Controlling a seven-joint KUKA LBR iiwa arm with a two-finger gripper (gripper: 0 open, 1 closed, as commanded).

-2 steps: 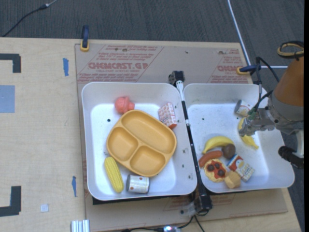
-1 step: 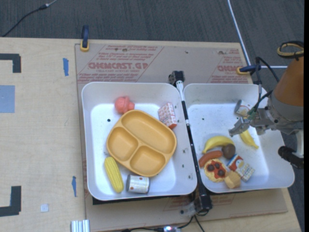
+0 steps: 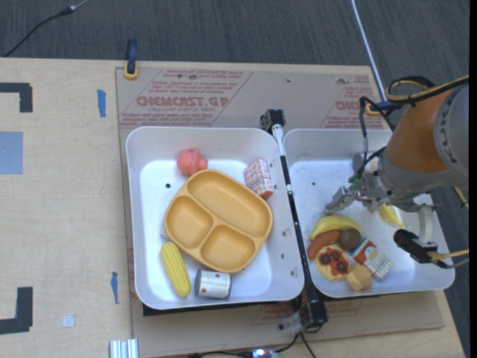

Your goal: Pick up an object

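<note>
End effector (image 3: 344, 198) hovers over right bin's (image 3: 320, 155) bare floor, above banana (image 3: 335, 224).

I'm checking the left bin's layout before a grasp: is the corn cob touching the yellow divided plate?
Apart. The camera view shows a strip of white bin floor between the corn cob and the lower-left rim of the yellow divided plate.

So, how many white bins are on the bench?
2. The left bin holds the yellow tray; the right bin lies beside it, under the arm.
</note>
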